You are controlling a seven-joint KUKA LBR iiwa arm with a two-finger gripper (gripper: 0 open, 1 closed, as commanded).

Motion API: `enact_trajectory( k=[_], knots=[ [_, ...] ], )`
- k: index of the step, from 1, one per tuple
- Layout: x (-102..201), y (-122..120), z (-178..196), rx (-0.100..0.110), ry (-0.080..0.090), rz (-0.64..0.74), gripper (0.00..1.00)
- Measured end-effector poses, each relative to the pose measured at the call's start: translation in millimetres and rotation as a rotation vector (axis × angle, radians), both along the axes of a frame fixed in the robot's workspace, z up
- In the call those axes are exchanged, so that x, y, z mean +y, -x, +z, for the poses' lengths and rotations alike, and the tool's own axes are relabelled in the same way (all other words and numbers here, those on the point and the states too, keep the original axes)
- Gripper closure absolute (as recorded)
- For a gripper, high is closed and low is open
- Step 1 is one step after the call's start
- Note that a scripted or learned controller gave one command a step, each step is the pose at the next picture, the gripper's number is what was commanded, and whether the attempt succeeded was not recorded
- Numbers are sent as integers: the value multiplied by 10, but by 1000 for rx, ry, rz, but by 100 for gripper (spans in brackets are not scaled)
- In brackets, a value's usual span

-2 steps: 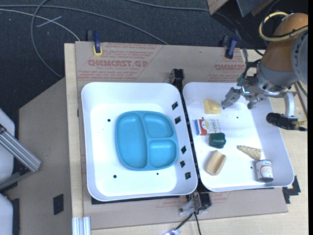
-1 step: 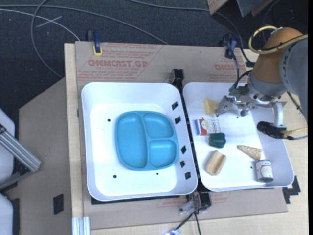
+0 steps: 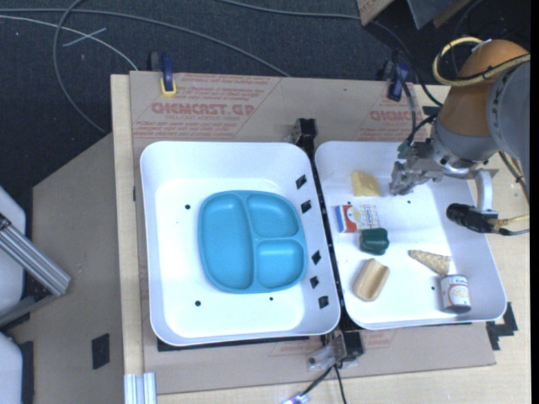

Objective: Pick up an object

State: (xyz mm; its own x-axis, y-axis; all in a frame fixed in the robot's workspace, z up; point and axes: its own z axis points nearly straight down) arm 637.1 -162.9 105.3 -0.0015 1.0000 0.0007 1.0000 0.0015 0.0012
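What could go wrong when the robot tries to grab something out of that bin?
1. The tool hangs near the right bin's top edge, close to the pale yellow piece; it might bump the bin wall.
2. The green object touches the little packet, so a grab might drag both.
3. The small can sits in a corner, hard to reach.

A light blue divided plate (image 3: pixel 252 241) lies in a white bin (image 3: pixel 160 225); the other white bin (image 3: pixel 421 305) holds a dark green block (image 3: pixel 374 241) and a tan cylinder (image 3: pixel 370 279).
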Motion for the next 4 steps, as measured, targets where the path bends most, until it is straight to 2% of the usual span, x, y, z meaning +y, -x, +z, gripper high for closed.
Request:
enact_trajectory(
  k=[2,3,4],
  knots=[
    [-28,92,1066,-5,2,-2,100],
    [-28,82,1244,-2,1,-1,100],
    [576,242,1205,5,-3,4,100]
  ],
)
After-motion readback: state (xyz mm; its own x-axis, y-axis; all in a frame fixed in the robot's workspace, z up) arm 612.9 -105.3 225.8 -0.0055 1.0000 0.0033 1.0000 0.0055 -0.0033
